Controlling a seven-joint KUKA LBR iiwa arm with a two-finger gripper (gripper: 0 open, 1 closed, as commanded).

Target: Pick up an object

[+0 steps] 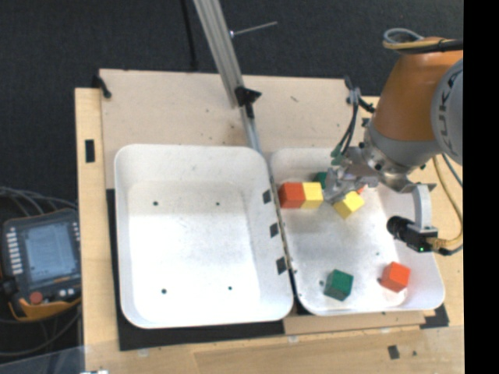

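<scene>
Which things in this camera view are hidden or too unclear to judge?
- Gripper: the wrist covers it, so its grip is unreadable.
- Yellow block: touching the gripper or only lying below it, unclear.
- A green object behind the orange block: mostly hidden.
- Arm: cut off by the right edge.

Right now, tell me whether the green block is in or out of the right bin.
In. The green block rests on the right bin's white floor near its front rim.

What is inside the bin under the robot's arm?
The right bin holds two orange blocks, two yellow blocks and a green block. The gripper covers whatever lies beneath.
</scene>
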